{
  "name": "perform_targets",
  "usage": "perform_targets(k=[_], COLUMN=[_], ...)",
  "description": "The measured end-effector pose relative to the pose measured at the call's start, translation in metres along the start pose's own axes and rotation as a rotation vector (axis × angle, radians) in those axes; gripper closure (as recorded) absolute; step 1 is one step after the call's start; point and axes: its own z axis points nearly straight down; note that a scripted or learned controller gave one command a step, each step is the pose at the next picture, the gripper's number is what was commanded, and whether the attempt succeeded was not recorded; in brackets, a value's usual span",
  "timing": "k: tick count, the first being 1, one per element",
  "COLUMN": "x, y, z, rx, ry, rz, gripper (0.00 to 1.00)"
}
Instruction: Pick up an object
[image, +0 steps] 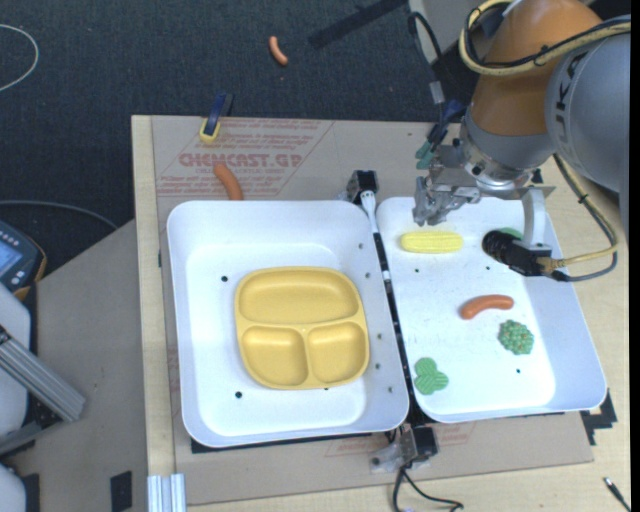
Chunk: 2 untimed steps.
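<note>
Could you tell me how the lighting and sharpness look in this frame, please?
Camera view: even, soft light; the shallow white right bin looks bright but keeps detail; faint shadows under the yellow corn cob and orange sausage; the metal two-finger gripper looks slightly soft.

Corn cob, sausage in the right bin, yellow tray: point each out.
corn cob (431, 241), camera view, middle of the cob.
sausage (486, 306), camera view, middle of its length.
yellow tray (297, 293), camera view, floor of its large upper compartment.
</note>
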Motion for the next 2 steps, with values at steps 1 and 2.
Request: perform_targets(k=[1,2], x=[0.061,0.099], y=[0.002,-0.009], z=[-0.002,0.006], rx=[-0.001,0.005], ry=[-0.001,-0.001], rz=[0.000,0.002], gripper=[1.00,1.00])
